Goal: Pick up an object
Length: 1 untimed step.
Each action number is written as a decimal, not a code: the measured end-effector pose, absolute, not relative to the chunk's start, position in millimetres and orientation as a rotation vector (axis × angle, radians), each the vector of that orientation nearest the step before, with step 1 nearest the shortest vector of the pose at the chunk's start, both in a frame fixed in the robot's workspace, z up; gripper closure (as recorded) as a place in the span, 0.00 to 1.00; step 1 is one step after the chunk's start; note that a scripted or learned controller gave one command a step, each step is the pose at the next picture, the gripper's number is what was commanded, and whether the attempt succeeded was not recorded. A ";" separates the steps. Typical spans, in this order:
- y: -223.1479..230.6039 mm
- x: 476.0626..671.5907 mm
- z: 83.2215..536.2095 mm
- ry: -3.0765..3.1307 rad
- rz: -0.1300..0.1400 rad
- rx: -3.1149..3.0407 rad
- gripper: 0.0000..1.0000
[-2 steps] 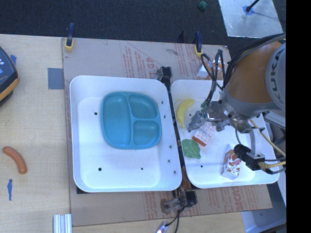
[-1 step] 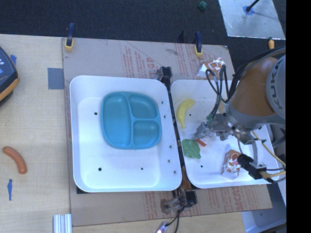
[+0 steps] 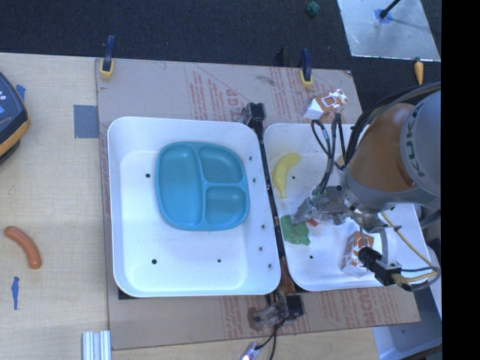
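Note:
My gripper (image 3: 313, 213) is low in the right bin (image 3: 330, 280), near its left side, under the grey arm with the orange band. A green leafy piece (image 3: 295, 233) lies just below and left of it. A yellow banana (image 3: 283, 172) lies above it, near the bin's upper left. A small brown and white packet (image 3: 355, 250) rests at the lower right of the bin, partly under the wrist. A hint of red shows by the gripper's tip. The left bin (image 3: 127, 223) holds a blue divided plate (image 3: 202, 185).
Another brown and white packet (image 3: 327, 104) sits on the cardboard above the right bin. An orange sausage (image 3: 24, 246) lies on the bench at far left. A dark device (image 3: 9, 118) sits at the left edge. Clamps hold the cardboard's far edge.

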State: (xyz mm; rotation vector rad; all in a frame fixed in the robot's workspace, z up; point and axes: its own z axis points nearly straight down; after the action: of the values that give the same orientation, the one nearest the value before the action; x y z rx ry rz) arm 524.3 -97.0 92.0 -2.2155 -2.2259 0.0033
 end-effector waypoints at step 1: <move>-97.9 524.0 101.8 -2.228 0.008 -2.211 1.00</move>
State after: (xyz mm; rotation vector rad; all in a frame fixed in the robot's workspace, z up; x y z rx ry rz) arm 524.0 -97.9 101.8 -2.2110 -2.2283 0.0076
